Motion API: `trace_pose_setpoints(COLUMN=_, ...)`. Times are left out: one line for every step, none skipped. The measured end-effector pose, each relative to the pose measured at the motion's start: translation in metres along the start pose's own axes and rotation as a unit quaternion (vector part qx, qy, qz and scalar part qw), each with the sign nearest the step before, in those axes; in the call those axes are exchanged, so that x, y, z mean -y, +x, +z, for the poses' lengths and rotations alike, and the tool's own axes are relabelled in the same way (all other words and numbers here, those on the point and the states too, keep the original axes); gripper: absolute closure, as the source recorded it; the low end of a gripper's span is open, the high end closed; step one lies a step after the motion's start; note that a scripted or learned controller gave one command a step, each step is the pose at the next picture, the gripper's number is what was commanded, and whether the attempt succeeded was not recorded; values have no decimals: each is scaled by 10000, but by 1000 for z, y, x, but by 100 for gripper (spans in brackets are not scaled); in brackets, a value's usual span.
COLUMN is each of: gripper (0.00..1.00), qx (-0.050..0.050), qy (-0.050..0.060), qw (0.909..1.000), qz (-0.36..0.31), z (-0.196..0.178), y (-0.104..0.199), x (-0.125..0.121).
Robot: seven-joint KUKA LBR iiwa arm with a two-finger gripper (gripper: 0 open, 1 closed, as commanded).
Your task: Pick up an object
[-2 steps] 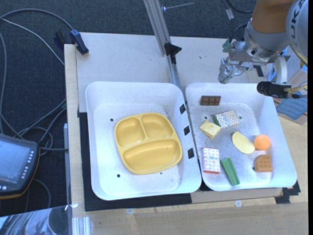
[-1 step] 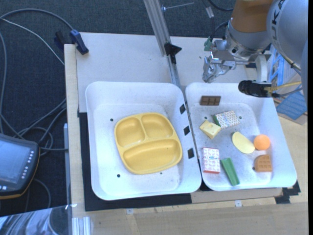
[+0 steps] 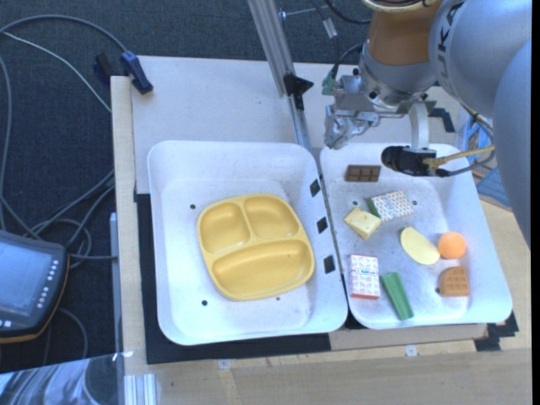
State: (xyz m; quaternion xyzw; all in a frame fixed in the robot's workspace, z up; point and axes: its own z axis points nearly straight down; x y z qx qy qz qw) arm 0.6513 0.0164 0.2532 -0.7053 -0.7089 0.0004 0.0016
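My gripper (image 3: 337, 136) hangs above the far left corner of the right bin (image 3: 483, 226), with nothing visibly held. In that bin lie a brown chocolate bar (image 3: 363, 173), a speckled box (image 3: 392, 204), a pale yellow cheese wedge (image 3: 362, 223), a yellow oval piece (image 3: 418, 245), an orange ball (image 3: 452, 245), a brown waffle-like biscuit (image 3: 454, 282), a red and white carton (image 3: 364, 276) and a green stick (image 3: 396, 295). The chocolate bar lies just to the near right of the fingertips.
The left bin (image 3: 169, 226) holds a yellow divided plate (image 3: 255, 245). A slanted metal pole (image 3: 274, 40) rises behind the bins. A blue clamp (image 3: 135, 72) sits at the bench's far left corner. Cables and a dark screen lie left of the bench.
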Motion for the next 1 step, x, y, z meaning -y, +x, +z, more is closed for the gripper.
trace_pose_setpoints(gripper=100, qx=1, qy=-11, qw=10000, qz=-1, z=10, y=47, x=-6)
